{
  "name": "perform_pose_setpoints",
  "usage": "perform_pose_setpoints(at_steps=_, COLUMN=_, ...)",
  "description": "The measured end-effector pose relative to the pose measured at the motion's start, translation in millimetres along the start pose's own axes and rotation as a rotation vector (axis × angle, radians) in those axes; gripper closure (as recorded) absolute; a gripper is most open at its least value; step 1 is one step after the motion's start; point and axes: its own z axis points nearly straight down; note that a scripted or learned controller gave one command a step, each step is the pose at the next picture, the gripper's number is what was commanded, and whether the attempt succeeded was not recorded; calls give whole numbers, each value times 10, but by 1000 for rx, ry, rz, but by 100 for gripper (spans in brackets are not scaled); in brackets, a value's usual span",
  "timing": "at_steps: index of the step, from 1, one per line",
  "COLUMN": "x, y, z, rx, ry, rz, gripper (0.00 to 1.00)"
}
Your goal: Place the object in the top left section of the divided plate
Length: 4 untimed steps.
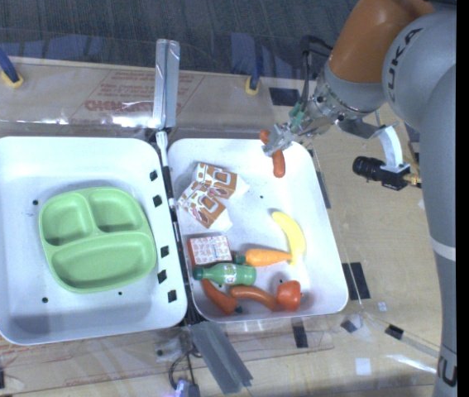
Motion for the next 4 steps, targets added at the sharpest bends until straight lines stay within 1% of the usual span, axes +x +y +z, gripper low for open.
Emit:
perform_pose_setpoints(at_steps=1, x=607, y=54, z=179, rx=3, ry=2, rz=-259, gripper=100)
perform_pose_setpoints(at_steps=2, x=1650, y=-196, z=158, rx=3, ry=1, rz=-443, gripper=100)
perform_pose_setpoints(at_steps=3, x=1707, y=454, z=591, rx=0, ry=0, rz=-588, gripper=100)
perform_pose_setpoints(at_steps=4, x=2402, y=234, z=586, rx=1, ry=0, rz=-583, gripper=100)
